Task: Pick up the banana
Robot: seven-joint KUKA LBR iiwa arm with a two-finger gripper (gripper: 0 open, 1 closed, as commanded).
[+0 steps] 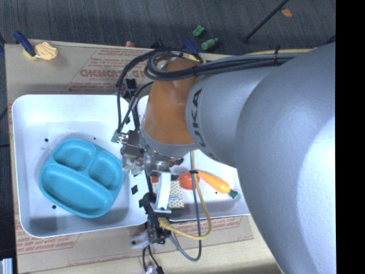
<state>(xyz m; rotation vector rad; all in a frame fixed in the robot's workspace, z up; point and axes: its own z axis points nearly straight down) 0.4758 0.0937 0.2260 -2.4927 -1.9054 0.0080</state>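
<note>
End effector (pixel 147 163) sits low over the inner edge of the right bin (pixel 231 206), under the wrist. Open or closed: can't tell, the arm (pixel 256 124) blocks it. Banana: can't place it, prob. hidden under the arm in that bin.

Risks, as I judge them: w/ the target hidden, a grasp could land on the wrong item, e.g. the orange carrot-like toy (pixel 214 181) or the red round thing (pixel 186 181) just beside it, or on nothing. Also poss. a scrape on the bin wall.

Left bin (pixel 23 113) holds a blue divided plate (pixel 82 176), well apart from all that. Bins rest on printed cardboard (pixel 85 67) over the tabletop (pixel 265 256), w/ a blue clamp (pixel 24 41) at the far corner. Dark carpet floor (pixel 85 10) beyond, w/ small green bits (pixel 204 37).
</note>
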